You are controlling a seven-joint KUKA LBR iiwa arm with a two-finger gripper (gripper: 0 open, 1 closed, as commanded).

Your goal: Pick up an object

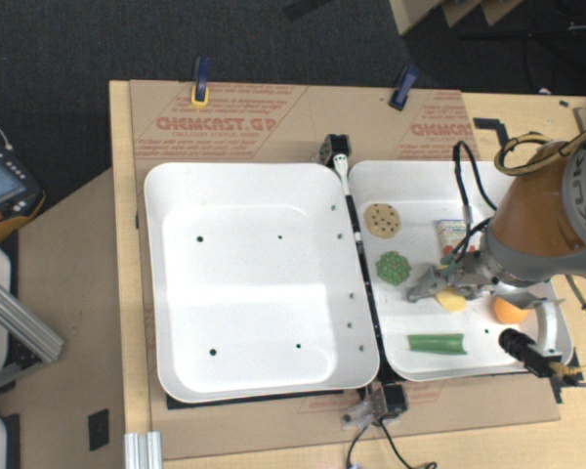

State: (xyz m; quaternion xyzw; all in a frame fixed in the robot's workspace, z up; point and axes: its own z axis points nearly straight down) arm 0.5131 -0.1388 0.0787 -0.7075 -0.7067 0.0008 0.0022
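Observation:
My gripper (428,284) hangs low over the middle of the right bin (418,179), at the end of the grey arm with the orange band. A yellow piece (452,302) lies right beside it on the near side, partly under the wrist. A green round object (393,267) sits just left of the gripper, apart from it. A tan cookie with dark dots (382,220) lies farther back. A green bar (437,342) rests near the bin's front wall. An orange object (509,310) peeks out below the arm. A small printed packet (451,233) lies behind the gripper.
The left bin (176,262) stands beside the right one, the two touching along a shared rim with black clips. Both rest on a cardboard sheet (225,120) held by clamps at the back. The arm covers the right bin's right side.

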